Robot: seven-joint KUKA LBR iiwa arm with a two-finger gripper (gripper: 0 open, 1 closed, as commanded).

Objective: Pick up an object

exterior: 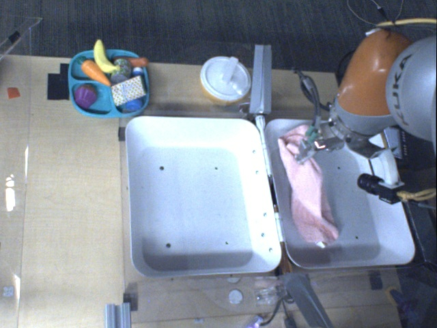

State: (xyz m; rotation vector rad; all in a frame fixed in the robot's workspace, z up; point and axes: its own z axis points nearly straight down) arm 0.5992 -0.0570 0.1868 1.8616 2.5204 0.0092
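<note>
A pink cloth [308, 191] lies crumpled along the left side of the right white bin [382, 241], stretching from the bin's far left corner down toward its front. My gripper [309, 142] is low over the cloth's far end, where the fabric is bunched up against it. The grey arm with its orange band [369, 70] reaches in from the right above the bin's far edge.
The left white bin [198, 197] stands beside the right one. On the bench behind are a blue divided tray [76, 106] with toy food and a white lidded cup [226, 78]. A metal post [260, 80] rises between the bins at the back.
</note>
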